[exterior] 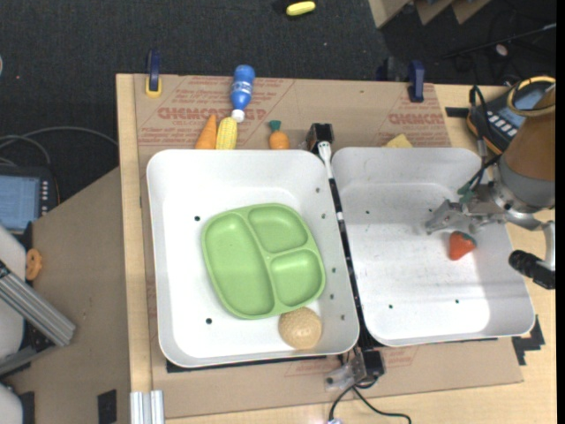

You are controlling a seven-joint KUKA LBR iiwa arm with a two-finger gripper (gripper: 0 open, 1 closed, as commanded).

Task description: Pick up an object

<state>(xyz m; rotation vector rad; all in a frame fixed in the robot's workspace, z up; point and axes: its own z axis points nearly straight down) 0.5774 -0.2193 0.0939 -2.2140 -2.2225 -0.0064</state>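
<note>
On the right side of the bench [132, 237], the right bin [415, 316] holds one small red thing, a strawberry [460, 246] it seems, lying on the bin floor toward its right part. Just above it hangs the gripper [459, 216]. Grey metal parts reach out to the left from the wrist, but from this slanted view I cannot tell if the jaws are spread or pressed together. The strawberry looks free, not pinched; it lies just under the gripper.

I judge the strawberry to be a light toy, probably stiff plastic or firm foam, with a smooth skin that may slip. It is rounded and narrows to a point, so a hold across the wide middle seems best; at the narrow end it could squeeze out of the jaws. It is not fragile, I think.

At the left, the left bin [177, 325] carries a green plate [238, 263] with three compartments, and a tan ball [301, 328] touches the plate's near edge. Far behind the bins, on the bench, lie a bottle [241, 90], a corn cob [226, 133] and two carrots [206, 134], well apart from the gripper.
</note>
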